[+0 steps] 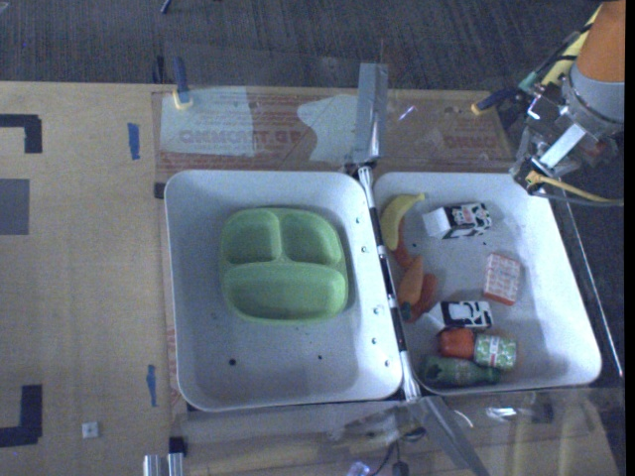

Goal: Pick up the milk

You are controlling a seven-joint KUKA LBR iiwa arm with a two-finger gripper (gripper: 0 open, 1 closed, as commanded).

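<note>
The counter (79, 266) carried two white bins. The right bin (556, 266) held the milk (457, 219), a small carton with black-and-white cow patches, lying on its side near the far edge beside a banana (397, 214). It looked light, stiff and smooth, best taken across its long flat sides. The gripper (541, 167) hung over the bin's far right corner; whether it was open could not be told.

A clear sheet (260, 127) lies at the bench's twelve o'clock edge, above the left bin — red lettering shows through it, mirrored and too blurred to read. The cartons in the right bin, the cow-patterned milk (457, 219) among them, carry printed patches — none sharp enough to make out.
</note>
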